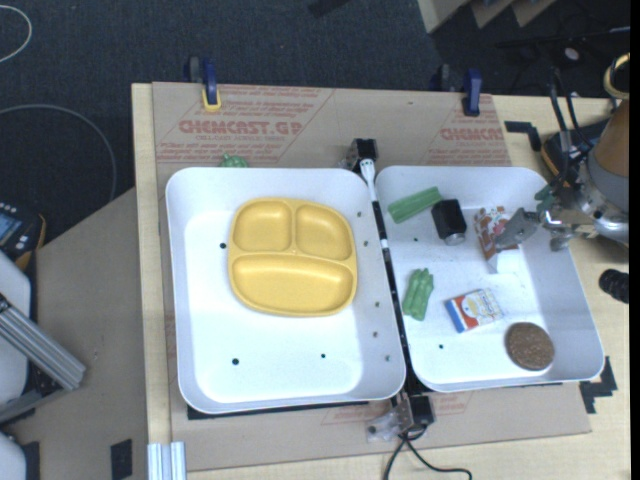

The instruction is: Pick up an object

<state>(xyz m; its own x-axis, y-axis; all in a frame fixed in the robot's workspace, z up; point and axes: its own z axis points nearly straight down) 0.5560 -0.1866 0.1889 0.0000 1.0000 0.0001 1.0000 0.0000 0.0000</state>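
Snack packet (490,230) beside our hand (520,230) looks light and crinkly; we'd pinch its middle. Hand's grip: we cannot tell.

Yellow divided plate (293,256) in left bin (200,298); blue clamps (209,76) on cardboard-covered bench (300,118).

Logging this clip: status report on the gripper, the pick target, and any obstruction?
Gripper low over right bin, fingers unclear. At a small patterned packet; grasp unconfirmed. Black cylinder close beside it; brown disc well apart.
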